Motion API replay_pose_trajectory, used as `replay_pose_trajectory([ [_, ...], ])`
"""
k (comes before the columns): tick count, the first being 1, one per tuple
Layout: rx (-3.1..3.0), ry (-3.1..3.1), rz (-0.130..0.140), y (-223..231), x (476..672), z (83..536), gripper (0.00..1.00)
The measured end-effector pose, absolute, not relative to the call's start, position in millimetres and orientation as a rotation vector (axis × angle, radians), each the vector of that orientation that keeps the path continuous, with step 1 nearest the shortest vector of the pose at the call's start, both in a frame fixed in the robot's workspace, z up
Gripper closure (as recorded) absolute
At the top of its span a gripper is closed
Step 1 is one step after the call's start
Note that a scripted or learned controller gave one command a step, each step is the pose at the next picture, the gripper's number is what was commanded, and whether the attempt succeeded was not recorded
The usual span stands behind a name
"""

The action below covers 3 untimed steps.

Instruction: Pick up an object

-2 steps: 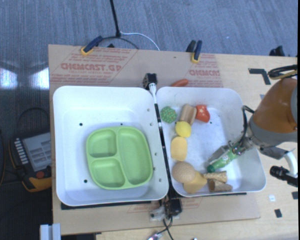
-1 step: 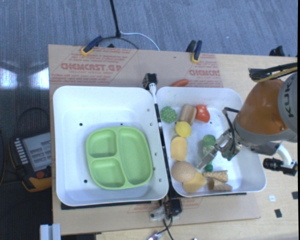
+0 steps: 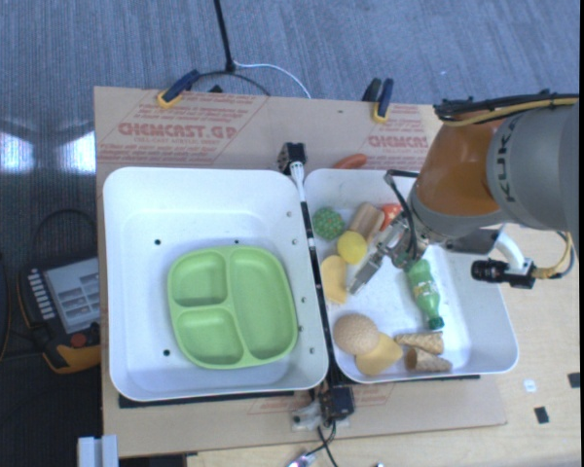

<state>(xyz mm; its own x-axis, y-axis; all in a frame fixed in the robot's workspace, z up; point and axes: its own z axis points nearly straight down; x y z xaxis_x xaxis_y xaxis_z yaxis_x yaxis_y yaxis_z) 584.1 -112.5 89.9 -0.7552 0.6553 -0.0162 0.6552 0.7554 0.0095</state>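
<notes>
My gripper [image 3: 364,272] hangs low over the right bin [image 3: 487,343], near its left-middle part, on the grey arm with the orange band [image 3: 457,178]. Its tip sits between a yellow lemon [image 3: 351,246] and a yellow cheese wedge [image 3: 332,278] on its left and a green bottle [image 3: 425,295] on its right. Nothing can be seen held in it. A green broccoli-like ball [image 3: 328,223], a tan block [image 3: 366,218] and a red piece [image 3: 391,211] lie further back. The arm hides part of the bin's far right.
A bread roll [image 3: 355,333], a yellow piece [image 3: 378,358] and two ice-cream cones [image 3: 423,342] lie at the right bin's front. The left bin [image 3: 136,202] holds a green divided plate [image 3: 234,305]. An orange carrot [image 3: 350,161] lies outside on the board behind the bins.
</notes>
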Motion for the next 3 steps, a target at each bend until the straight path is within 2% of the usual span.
replay_pose_trajectory([
  [1, 0.796, 3.02, -0.001, -153, 540.5, 90, 0.0],
  [2, 0.795, 3.009, 0.001, -154, 543.6, 102, 1.0],
  [3, 0.632, 3.072, 0.001, -104, 499.2, 219, 1.0],
])
